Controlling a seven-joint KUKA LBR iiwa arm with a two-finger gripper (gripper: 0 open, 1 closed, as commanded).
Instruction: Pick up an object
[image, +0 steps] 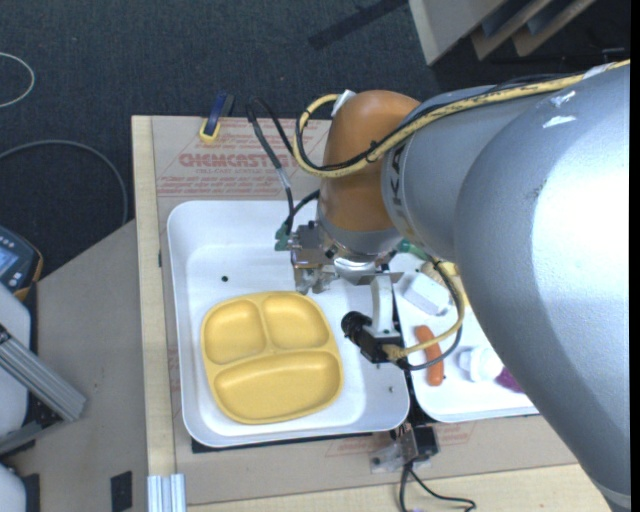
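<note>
- A yellow divided plate (272, 357) is seen lying in the left bin (190, 260).
- An orange carrot (430, 355) lies in the right bin (450, 405).
- The gripper (318, 272) is held above the plate's far edge; the state of its jaws cannot be told.

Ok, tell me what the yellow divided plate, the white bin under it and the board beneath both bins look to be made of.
Yellow three-compartment divided plate: likely moulded plastic, satin, with soft highlights on rounded ridges. Shallow white left bin: probably plastic too, smooth and slightly glossy, with rounded corners and a rolled rim. Tan board: seems cardboard, matte, with red printed lettering across it.
</note>
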